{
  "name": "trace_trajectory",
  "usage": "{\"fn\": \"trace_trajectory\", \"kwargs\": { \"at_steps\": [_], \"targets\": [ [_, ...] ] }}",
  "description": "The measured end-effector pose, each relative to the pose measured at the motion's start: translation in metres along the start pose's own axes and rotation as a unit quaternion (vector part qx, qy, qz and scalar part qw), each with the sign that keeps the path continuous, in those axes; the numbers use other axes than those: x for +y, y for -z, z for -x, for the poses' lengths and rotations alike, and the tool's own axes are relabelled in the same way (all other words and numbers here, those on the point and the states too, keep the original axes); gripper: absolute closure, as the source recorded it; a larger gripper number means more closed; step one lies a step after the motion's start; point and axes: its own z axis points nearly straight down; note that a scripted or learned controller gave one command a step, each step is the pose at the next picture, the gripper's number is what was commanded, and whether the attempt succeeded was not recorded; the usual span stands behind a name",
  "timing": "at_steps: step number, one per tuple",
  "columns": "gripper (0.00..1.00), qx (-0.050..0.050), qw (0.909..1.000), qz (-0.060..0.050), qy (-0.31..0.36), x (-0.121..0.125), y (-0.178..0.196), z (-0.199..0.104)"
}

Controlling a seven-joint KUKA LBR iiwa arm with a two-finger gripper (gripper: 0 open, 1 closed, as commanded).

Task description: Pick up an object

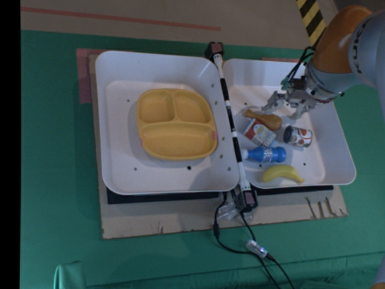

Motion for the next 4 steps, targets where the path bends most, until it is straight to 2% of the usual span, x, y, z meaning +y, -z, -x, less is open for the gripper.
{"fn": "trace_trajectory", "kwargs": {
  "at_steps": [1,2,3,4],
  "targets": [
    [0.00,0.000,1.0000,0.003,0.000,-0.058,0.002,0.001],
    [0.00,-0.002,1.0000,0.006,-0.001,-0.127,0.003,0.014],
    [0.00,-0.002,1.0000,0.007,-0.002,-0.130,0.003,-0.018],
    [1.00,-0.004,0.9999,0.011,-0.006,-0.128,0.016,-0.016]
  ]
}}
